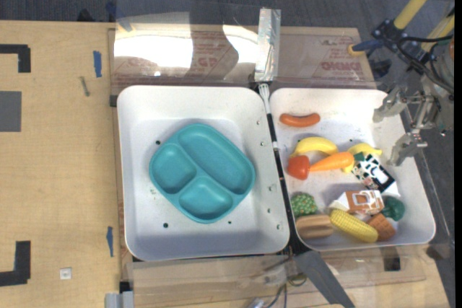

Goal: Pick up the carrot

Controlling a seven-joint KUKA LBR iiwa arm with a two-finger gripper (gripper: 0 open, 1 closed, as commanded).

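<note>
Presently, two white bins are recorded side by side on the wooden surface [58,177]. The left bin [137,227] is seen to hold one teal divided plate [202,171], lying flat near its middle. The right bin [419,227] is seen to hold a cluster of toy foods. A red sausage [299,119] is placed toward the far wall, apart from the rest. A yellow banana [315,146] is found just below it, and a red pepper [298,167] sits beside the bin's left wall. The carrot [331,161], orange and lying roughly crosswise, is located between the pepper and a black-and-white patterned item [374,171], just below the banana and close to or touching the pepper. A green broccoli piece [303,204] and a brown bun-like item [314,226] are listed at the near left corner. A yellow corn cob [353,225] lies beside them, with a small white-and-orange carton [363,200] just above it and a dark green item [394,209] to the right. The gripper [406,132] is positioned over the bin's right edge, well apart from the carrot, with nothing seen between its fingers; whether they are parted or closed cannot be told.
</note>
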